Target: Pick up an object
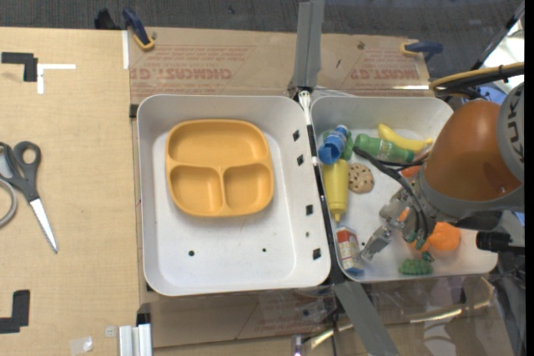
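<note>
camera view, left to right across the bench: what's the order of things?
scissors → yellow divided plate in the left bin → yellow bottle → cookie → gripper → orange toy

You have two bins side by side on the tabletop [75, 179]. The left bin [225, 271] holds a divided plate [220, 167] toward its back. The right bin [375, 106] holds a bottle [335, 188] along its left wall, a cookie [360, 177] just right of it, and a banana [400, 137] behind. Scissors [29, 188] lie far left.
</note>
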{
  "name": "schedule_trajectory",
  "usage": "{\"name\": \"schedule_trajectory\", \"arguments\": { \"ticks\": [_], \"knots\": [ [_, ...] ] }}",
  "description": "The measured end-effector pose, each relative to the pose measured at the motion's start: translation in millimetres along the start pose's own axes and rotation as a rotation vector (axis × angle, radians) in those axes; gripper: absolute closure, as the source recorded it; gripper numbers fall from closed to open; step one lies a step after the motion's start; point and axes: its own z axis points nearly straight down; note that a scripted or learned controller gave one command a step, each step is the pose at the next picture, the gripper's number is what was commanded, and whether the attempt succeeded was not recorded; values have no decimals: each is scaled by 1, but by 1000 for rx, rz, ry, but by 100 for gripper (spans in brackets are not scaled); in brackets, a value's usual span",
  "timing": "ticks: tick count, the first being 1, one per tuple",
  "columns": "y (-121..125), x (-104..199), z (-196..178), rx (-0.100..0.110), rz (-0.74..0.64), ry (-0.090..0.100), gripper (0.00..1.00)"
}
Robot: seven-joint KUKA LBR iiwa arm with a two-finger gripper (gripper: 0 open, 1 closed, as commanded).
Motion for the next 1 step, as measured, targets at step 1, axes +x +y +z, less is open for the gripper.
{"name": "schedule_trajectory", "arguments": {
  "ticks": [1],
  "knots": [
    [21, -4, 0, 1, 93, 0, 0]
  ]
}}
